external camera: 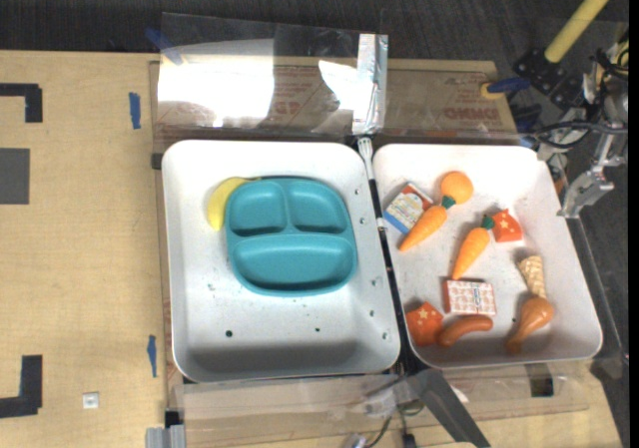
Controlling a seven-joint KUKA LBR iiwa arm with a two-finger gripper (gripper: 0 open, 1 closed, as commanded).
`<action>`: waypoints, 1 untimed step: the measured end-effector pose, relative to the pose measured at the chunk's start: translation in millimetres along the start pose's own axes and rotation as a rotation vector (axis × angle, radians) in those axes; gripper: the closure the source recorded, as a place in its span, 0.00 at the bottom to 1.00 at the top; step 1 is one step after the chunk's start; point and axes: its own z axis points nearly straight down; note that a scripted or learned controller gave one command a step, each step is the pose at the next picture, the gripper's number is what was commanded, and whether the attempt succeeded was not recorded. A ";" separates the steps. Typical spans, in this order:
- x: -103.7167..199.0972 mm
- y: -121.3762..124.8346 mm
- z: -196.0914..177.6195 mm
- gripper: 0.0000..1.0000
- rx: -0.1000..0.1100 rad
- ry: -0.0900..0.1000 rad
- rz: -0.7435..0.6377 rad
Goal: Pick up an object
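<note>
Progress: nothing lifted yet. Metal two-finger hand [584, 189] is seen at the right white plastic bin's [569, 266] outer rim; its open-or-closed state cannot be told. Nearest candidate, the small red toy pepper [506, 225], lies just leftward. Whole grasp is judged outstanding.

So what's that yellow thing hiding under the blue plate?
Something yellow peeks out from under the left edge of the teal divided plate in the left bin. Just a rounded bit shows; the plate covers the rest, so I can't tell what it is.
</note>
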 end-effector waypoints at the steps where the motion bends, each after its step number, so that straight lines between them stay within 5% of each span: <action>1: 39.9 -16.0 95.1 0.00 -0.002 0.008 0.014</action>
